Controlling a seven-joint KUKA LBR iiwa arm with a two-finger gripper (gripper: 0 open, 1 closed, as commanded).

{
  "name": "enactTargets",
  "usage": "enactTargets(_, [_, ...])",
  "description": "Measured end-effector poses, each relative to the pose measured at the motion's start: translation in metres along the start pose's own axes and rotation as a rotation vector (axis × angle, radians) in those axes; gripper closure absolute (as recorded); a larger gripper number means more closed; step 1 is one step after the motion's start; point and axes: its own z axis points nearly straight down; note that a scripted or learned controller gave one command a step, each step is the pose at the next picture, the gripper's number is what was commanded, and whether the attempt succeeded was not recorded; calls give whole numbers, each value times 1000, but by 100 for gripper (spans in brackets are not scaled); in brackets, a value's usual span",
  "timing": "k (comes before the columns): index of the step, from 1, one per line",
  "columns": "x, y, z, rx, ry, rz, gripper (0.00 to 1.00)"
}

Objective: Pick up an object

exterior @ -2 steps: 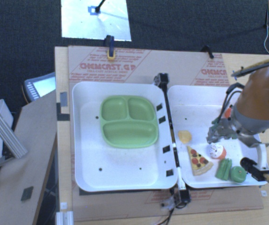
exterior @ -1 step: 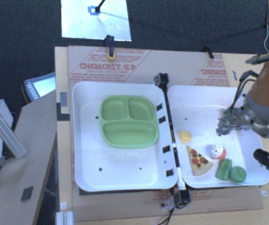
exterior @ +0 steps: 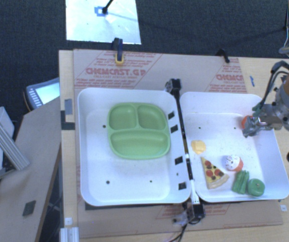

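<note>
Here the hand (exterior: 250,125) hangs over the right bin (exterior: 273,150) — an orange thing (exterior: 245,120) sits at its tip, but whether it grips it, I cannot tell.

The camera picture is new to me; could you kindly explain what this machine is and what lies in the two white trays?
One camera looks down at a slant on a bench. The grey arm reaching in from the right is a robot, ending in a gripper with something orange-red right at its tip; whether it is gripped, I cannot tell. The left bin holds a green divided plate. The right bin holds toy food: a pizza slice, a small yellow piece, a white and orange ball and green pieces.
</note>
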Motion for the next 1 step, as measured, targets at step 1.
enactTargets(1, [0,1,-24,4,1,0,100])
